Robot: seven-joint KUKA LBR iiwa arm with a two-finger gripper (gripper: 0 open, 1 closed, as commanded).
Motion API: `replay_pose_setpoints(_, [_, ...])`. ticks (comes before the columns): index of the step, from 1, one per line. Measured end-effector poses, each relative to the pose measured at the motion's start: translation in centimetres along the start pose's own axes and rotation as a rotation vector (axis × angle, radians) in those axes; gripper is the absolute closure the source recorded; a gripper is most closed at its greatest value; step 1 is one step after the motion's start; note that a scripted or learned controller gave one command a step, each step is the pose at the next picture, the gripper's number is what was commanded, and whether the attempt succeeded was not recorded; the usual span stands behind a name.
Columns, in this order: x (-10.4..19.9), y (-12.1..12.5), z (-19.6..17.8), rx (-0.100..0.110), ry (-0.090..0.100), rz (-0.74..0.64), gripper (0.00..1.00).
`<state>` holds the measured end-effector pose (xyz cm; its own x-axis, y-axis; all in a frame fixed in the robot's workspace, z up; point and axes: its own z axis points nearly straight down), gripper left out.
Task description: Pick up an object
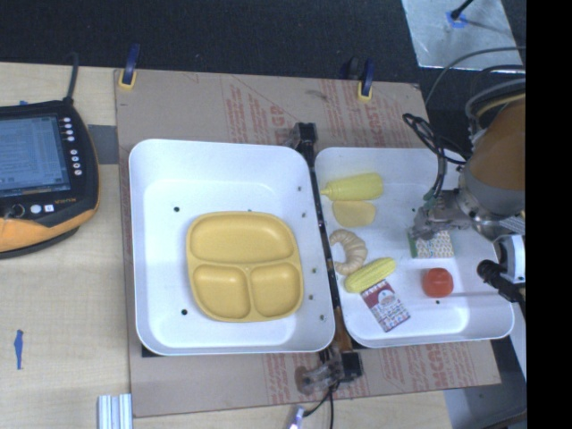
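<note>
The gripper (433,232), grip state impossible to tell, hangs over the right bin (465,329), a tomato (438,281) at its six o'clock.

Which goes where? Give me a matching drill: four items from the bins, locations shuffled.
Items:
1. yellow divided tray
2. red tomato
3. corn cob
4. small red carton

Places:
A. right bin, near its front edge
B. left bin, middle
C. right bin, back left corner
D. right bin, right of the carton, by the gripper

Pairs: 1-B, 2-D, 3-C, 4-A
</note>
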<state>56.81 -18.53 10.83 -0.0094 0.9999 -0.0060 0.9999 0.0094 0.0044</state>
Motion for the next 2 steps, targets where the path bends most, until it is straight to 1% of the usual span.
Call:
replay_pose_setpoints(1, [5.42,-0.25,-3.66,0.007,0.005,0.001,1.00])
replay_pose_setpoints(2, [5.38,-0.27,-3.64,0.007,0.004,0.002,0.00])
